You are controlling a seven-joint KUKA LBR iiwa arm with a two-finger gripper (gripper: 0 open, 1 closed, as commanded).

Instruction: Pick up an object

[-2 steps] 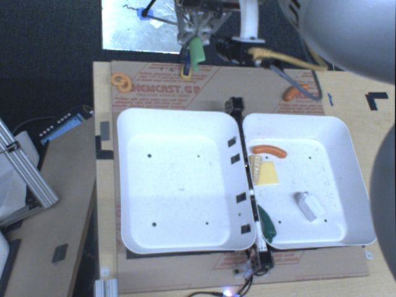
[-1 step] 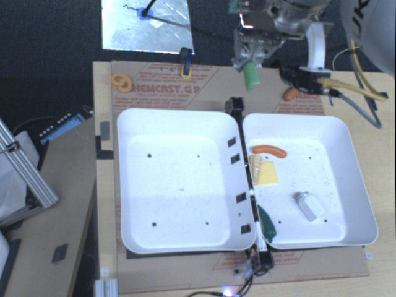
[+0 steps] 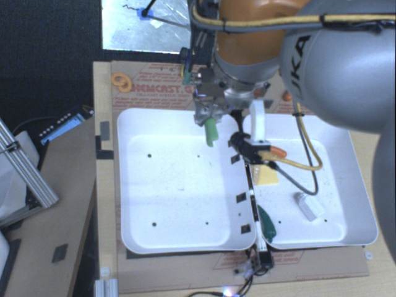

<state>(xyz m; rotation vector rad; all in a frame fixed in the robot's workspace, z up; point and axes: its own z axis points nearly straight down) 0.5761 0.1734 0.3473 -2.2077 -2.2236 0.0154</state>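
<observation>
My gripper (image 3: 208, 121) hangs over the far right part of the left bin (image 3: 167, 190), close to the divider between the bins. A small light green stick (image 3: 211, 132) pokes down from between its fingers, clear of the bin floor, and the fingers are shut on it. The arm's orange band and grey body cover the top right of the view and hide the far side of the right bin (image 3: 362, 224).
In the right bin lie a yellow block (image 3: 267, 176), an orange piece (image 3: 276, 152), a white and grey piece (image 3: 309, 206) and a dark green object (image 3: 267, 223) beside the divider. A yellow cable (image 3: 304, 164) loops above them. Cardboard borders both bins.
</observation>
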